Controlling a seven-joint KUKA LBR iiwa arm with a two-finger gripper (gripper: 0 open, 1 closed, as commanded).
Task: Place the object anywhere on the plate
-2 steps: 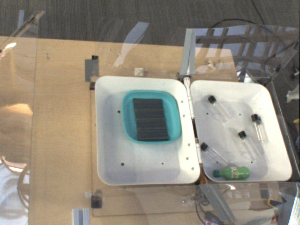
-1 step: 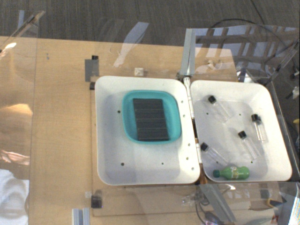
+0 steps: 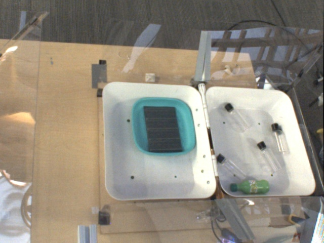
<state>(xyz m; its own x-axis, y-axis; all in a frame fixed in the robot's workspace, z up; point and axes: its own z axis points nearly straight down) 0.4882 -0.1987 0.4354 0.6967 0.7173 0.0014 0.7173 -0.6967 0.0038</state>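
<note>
A teal plate (image 3: 188, 130) with a dark ribbed rectangular insert lies in the left white bin (image 3: 119, 171). In the right white bin (image 3: 298, 135) lie several clear vials with black caps, among them one at the back left (image 3: 236, 115), one at the right (image 3: 279, 137) and one in the middle (image 3: 268, 155). A fourth vial (image 3: 229, 165) lies near the bin's left wall. A small green bottle (image 3: 251, 187) lies on its side at the front of the right bin.
Metal framing (image 3: 263, 49) and cables stand behind the right bin. A grey post (image 3: 202, 59) rises behind the gap between the bins. Small black clamps (image 3: 99, 74) sit on the wooden bench around the left bin.
</note>
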